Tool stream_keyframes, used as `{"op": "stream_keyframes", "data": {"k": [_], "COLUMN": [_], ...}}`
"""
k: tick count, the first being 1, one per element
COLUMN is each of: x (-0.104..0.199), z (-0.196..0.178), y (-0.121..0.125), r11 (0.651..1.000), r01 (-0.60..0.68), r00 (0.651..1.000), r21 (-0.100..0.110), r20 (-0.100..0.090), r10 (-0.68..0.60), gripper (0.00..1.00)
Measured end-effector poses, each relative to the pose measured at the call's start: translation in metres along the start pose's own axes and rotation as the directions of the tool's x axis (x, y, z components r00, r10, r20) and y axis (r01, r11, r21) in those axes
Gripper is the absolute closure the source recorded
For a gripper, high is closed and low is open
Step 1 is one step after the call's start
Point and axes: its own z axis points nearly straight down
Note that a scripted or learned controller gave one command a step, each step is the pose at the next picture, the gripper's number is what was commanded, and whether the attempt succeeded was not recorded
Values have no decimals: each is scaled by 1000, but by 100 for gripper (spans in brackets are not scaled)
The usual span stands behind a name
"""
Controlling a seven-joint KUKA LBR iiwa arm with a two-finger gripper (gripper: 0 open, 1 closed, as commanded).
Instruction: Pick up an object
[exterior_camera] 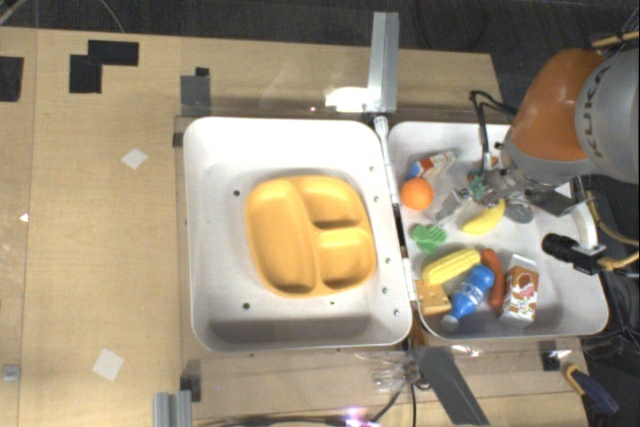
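One arm (575,115) reaches in frm right, gripper (487,187) low over banana (483,218).

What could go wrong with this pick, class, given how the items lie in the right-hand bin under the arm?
1. The gripper sits low over the banana, with the orange ball and green piece nearby; closing could nudge neighbours or catch two things.
2. The corn cob, blue bottle and carton lie packed together, so a try there may slip off.
3. Objects lie near the bin wall, leaving little finger room.
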Motion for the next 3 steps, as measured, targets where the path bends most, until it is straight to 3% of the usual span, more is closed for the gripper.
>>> {"op": "stream_keyframes", "data": {"k": [1,2,3], "x": [11,-5,-58], "z": [6,6,8], "y": [22,72,42], "r11": [901,645,690], "r01": [-433,-763,-724], "r00": [901,646,690], "r21": [-5,48,18], "r20": [1,15,4], "r10": [433,763,724], "gripper": [0,0,0]}}
